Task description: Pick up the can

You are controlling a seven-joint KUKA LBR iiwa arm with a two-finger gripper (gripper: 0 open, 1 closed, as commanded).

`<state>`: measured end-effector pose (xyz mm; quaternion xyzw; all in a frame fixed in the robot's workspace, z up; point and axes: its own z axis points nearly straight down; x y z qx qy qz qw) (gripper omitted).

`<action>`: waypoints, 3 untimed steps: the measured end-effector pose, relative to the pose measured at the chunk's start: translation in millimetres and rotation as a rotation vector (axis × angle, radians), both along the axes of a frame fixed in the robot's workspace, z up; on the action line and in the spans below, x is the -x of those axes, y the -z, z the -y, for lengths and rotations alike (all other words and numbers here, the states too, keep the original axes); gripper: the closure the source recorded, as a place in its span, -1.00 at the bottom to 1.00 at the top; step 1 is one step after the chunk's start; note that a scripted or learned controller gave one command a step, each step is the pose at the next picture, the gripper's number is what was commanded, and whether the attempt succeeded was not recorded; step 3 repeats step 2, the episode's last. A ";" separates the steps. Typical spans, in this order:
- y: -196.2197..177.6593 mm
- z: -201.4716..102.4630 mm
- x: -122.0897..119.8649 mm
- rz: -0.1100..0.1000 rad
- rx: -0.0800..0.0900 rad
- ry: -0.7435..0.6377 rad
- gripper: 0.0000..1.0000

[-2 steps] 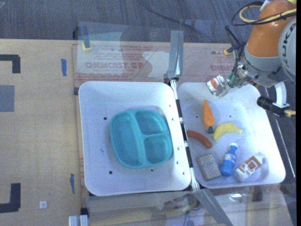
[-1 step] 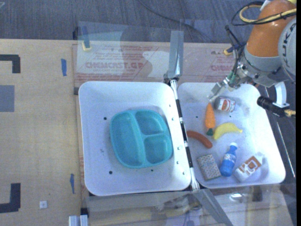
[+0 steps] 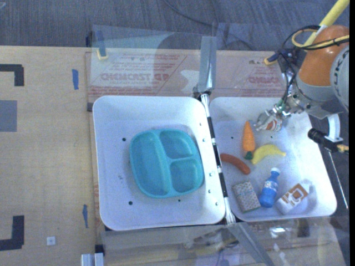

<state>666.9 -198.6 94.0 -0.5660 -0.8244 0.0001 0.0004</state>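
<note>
Your gripper (image 3: pixel 270 119) hung low over the far part of the right bin (image 3: pixel 327 195), and I could not tell from this view how it was set. Something red and white showed at its tip, too small to identify. I could not pick out a can with confidence. Just beside it lay a carrot (image 3: pixel 249 137), then a banana (image 3: pixel 268 152), a sausage (image 3: pixel 235 162) and a blue bottle (image 3: pixel 269 188). The left bin (image 3: pixel 111 204) held a teal tray (image 3: pixel 165 162).

Tray (image 3: pixel 166 162) in left bin (image 3: pixel 105 115), carrot (image 3: pixel 248 137) behind banana (image 3: pixel 268 153) in right bin (image 3: pixel 316 170)
</note>
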 end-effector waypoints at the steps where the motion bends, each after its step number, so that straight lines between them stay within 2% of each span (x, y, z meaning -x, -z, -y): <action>1: -10.7 0.4 -0.8 0.004 0.001 0.000 1.00; 2: -98.2 -55.3 27.5 0.002 0.001 0.113 1.00; 3: -98.2 -55.3 27.5 0.002 0.001 0.113 1.00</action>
